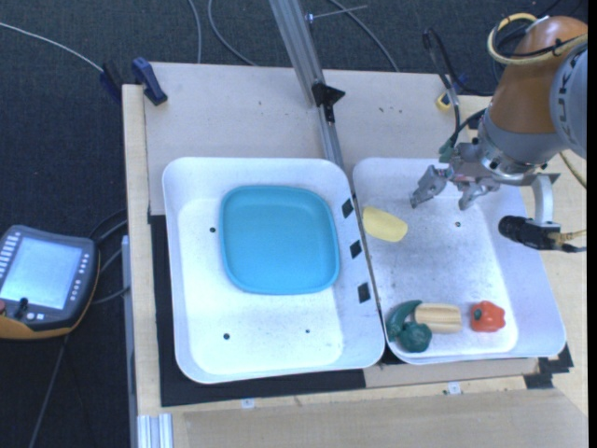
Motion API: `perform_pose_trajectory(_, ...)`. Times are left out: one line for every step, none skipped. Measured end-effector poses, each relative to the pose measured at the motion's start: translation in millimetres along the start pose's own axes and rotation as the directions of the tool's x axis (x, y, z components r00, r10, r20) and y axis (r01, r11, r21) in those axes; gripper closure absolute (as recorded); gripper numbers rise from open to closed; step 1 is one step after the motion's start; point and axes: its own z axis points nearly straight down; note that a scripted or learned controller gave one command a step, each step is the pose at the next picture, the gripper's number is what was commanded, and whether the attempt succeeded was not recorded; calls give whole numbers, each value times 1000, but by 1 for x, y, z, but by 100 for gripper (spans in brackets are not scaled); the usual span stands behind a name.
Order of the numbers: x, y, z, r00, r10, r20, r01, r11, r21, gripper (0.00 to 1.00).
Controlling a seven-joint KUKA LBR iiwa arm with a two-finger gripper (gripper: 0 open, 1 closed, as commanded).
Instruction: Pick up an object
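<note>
Yellow object [384, 224] lies at the right bin's [485, 278] left wall; green piece [409, 326], wooden cylinder [438, 317], red pepper [486, 316] line its near edge. Tool [451, 187] spread, holding nothing, above open floor. Left bin [191, 278] holds blue plate [279, 239].

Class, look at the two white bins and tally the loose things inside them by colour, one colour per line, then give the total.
Blue: 1, the square plate in the left bin
Yellow: 1, the yellow piece in the right bin
Green: 1, the green toy
Tan: 1, the tan block
Red: 1, the red toy
Total: 5
</note>
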Motion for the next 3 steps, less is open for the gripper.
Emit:
perform_pose_trajectory(-5, -7, 59, 1000, 1, 0, -1, 1000, 2, 0)
perform_pose_trajectory(-4, -8, 82, 1000, 0, 0, 0, 1000, -2, 0)
perform_pose_trajectory(-4, -7, 70, 1000, 0, 1, 0, 1000, -5, 100)
